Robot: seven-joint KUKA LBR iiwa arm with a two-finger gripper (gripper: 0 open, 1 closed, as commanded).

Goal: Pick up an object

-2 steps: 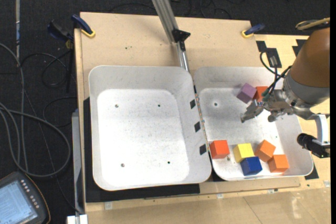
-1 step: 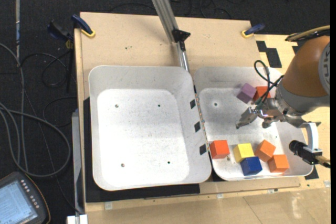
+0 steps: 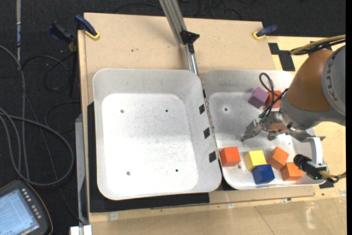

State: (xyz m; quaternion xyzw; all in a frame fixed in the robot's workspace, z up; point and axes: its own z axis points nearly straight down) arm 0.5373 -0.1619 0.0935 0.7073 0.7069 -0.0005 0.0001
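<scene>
Landmark: right bin (image 3: 231,97), white, shallow, on wooden bench (image 3: 143,41).

Arm (image 3: 316,91) in from right, grey w/ orange band, hanging over right bin's right half. Gripper (image 3: 254,130) low over bin floor, approx bin centre, pointing left. Fingers dark and small in this view; can't tell if spread or pressed together. Nothing seen pinched between them.

Task objs, all inside right bin:
- purple block (image 3: 257,97): upper-mid of bin, above gripper, apart from it, just left of arm's wrist.
- red-orange block (image 3: 273,98): just beside purple block on its right, partly hidden by arm and a black cable loop.
- orange cube (image 3: 230,156): near bin's front-left corner, below-left of gripper, apart.
- yellow cube (image 3: 256,159): near bin's front edge, right of orange cube, small gap between.
- blue cube (image 3: 263,174): at bin's front edge, touching or nearly touching yellow cube at its lower right.
- orange block (image 3: 279,157): front-right area of bin, right of yellow cube, tilted.
- second orange block (image 3: 291,171): front-right corner of bin, just below the tilted one, beside blue cube.

Left bin (image 3: 110,118): touching right bin's left edge, side by side.

Metal pole (image 3: 168,0): running from top of view down to right bin's back-left corner.
</scene>
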